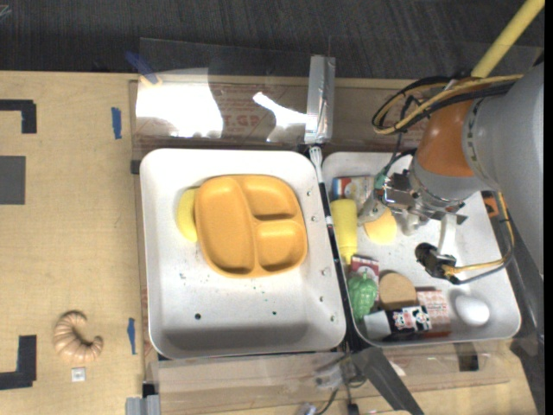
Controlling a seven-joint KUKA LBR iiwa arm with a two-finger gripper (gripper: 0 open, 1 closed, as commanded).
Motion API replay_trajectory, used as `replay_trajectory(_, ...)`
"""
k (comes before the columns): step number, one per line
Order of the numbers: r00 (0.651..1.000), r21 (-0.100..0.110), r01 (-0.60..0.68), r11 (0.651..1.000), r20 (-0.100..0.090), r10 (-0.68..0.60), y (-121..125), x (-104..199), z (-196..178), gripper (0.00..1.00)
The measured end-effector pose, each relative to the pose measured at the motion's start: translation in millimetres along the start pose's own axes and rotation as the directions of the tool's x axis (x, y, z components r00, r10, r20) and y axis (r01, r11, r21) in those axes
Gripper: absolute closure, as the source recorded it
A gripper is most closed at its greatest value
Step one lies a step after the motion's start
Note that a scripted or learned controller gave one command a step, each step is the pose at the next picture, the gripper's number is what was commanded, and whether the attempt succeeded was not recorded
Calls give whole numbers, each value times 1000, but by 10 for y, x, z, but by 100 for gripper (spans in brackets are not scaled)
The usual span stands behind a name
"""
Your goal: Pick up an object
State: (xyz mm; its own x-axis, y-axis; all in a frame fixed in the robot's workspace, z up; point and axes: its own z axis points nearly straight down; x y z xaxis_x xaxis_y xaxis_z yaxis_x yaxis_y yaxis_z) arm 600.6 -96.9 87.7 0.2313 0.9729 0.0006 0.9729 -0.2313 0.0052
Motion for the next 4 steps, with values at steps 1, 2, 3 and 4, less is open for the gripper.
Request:
replay_trajectory(1,1000,-3,2,1000,1,-2,9,8,-106,100)
replay_trajectory(2,929,2,-369,929,0,369,259,762,-986,100)
replay_trajectory(3,942,8,-336,942,1,336,-349,1185,-1136,100)
replay_trajectory(4,984,9,-179,984,3,179,-1274,713,-964,100)
